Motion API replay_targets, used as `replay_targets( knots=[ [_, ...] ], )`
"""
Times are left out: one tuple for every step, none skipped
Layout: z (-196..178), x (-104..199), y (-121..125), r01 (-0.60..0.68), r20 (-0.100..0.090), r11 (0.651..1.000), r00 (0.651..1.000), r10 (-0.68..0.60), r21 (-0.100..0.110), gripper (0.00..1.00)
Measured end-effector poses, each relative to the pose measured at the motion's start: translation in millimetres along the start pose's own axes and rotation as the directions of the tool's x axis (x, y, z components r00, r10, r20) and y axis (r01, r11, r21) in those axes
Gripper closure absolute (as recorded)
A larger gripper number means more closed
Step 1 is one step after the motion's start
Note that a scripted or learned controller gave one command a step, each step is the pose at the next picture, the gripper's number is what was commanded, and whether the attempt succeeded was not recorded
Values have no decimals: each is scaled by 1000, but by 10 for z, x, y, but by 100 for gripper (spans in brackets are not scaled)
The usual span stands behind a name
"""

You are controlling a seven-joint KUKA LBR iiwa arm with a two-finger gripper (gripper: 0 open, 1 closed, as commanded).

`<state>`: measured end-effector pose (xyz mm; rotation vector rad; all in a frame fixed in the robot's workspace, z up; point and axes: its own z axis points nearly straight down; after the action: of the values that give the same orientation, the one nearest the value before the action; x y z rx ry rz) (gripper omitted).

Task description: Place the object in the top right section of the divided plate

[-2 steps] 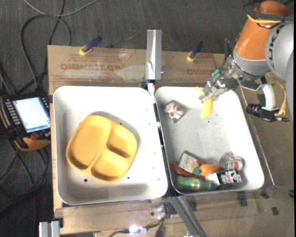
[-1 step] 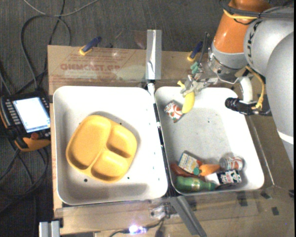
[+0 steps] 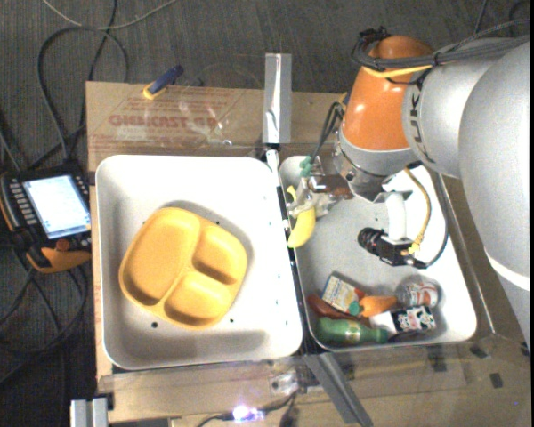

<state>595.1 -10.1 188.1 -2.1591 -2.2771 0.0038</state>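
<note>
The yellow divided plate (image 3: 185, 268) lies in the left bin (image 3: 116, 185), with two smaller sections toward its upper right and one large section at its lower left. A yellow banana (image 3: 301, 227) lies along the left wall of the right bin (image 3: 454, 323). My gripper (image 3: 308, 191) hangs low over the banana's upper end, right at the wall between the two bins. The gripper's body hides that end of the banana, so contact with it is unclear.
At the front of the right bin lie a green bottle (image 3: 350, 333), a small carton (image 3: 340, 292), an orange carrot-like piece (image 3: 376, 305) and a can (image 3: 416, 294). A tablet (image 3: 52, 205) sits left of the bench.
</note>
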Motion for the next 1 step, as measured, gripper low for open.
replay_targets(
  knots=[
    [64, 809, -516, 39, 1, 999, 999, -39, 1, 100]
  ],
)
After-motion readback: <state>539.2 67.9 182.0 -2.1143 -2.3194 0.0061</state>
